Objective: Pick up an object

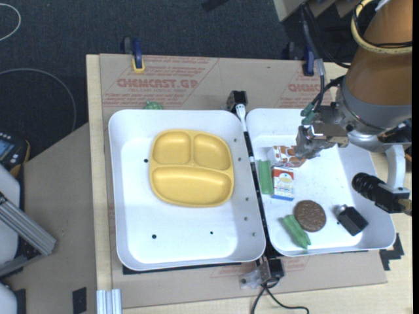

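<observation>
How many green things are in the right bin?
2: a green block against the bin's left wall, and a green pod near the front edge. The arm may hide more.

A yellow divided plate lay in the white left bin, while the white right bin held a red, white and blue carton, a green bar, a green pod, a brown disc and a black block. The worktop was pale tan with red lettering, and the arm was orange above grey.
</observation>
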Controlling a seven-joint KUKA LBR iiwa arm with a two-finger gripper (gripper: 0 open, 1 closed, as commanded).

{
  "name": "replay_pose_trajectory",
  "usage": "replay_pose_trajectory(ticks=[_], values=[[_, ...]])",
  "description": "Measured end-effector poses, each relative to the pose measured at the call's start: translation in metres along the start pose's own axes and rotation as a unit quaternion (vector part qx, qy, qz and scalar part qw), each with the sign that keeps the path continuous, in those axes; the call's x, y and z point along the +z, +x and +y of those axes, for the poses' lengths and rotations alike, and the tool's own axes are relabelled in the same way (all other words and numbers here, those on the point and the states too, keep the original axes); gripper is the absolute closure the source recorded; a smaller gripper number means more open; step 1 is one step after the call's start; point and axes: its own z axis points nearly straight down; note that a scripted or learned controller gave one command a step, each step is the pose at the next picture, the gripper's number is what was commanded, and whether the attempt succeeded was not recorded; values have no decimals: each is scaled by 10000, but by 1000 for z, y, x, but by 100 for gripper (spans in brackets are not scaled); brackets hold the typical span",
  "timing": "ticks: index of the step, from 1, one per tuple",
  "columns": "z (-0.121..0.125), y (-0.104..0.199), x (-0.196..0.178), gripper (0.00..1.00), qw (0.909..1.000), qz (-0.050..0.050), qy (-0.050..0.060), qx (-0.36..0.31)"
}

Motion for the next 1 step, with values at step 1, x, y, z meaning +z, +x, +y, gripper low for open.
replay_pose_trajectory(ticks=[1], values=[[-18,55,-62,100,10000,20,9,-55]])
